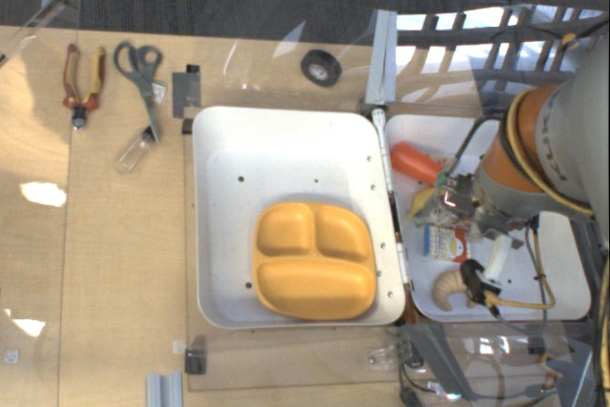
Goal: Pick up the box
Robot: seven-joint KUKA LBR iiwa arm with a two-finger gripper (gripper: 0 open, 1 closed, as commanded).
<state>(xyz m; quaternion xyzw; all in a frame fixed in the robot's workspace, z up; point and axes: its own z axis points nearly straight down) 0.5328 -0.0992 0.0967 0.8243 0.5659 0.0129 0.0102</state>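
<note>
The box (439, 244) is a small white and blue carton with a red edge, lying in the right bin (562, 300) near its left wall. My gripper (452, 205) hangs over the right bin just above the box's far end, reaching down from the grey arm with its orange band (519, 157). The gripper's dark body and its cables hide the top of the box.
In the right bin an orange carrot-like piece (416, 161) lies at the back, a yellow item (422, 201) beside the gripper, and a tan croissant (446, 290) in front. The left bin (229, 157) holds a yellow divided plate (315, 259). Pliers, scissors and a tape roll lie on the bench.
</note>
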